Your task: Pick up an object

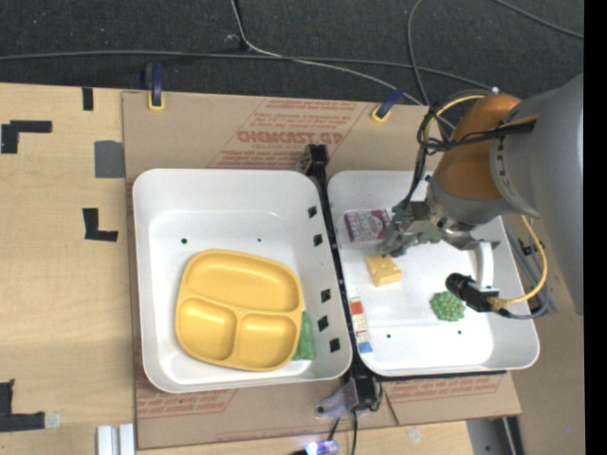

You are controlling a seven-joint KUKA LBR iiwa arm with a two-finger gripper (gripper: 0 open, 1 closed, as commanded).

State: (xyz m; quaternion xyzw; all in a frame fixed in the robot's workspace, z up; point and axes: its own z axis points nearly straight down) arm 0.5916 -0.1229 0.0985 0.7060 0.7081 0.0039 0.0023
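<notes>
Camera view from overhead shows two white bins side by side: the left bin [156,254] holds one yellow divided plate [239,309] with one green thing [305,337] tucked against its right edge. The right bin [493,349] holds one yellow block [384,272], one purple packet [365,224], one green ball [448,306] and one small tube [359,325] by its left wall. One gripper [403,233] hangs low between packet and block, gripping nothing I can make out, and I cannot tell how wide it stands.

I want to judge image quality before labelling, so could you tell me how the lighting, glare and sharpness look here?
Camera view: even, soft overhead light; the white bins are bright but keep detail, with faint shadows under the yellow tray; the tool and the purple packet look slightly soft; the dark background is underexposed.
</notes>
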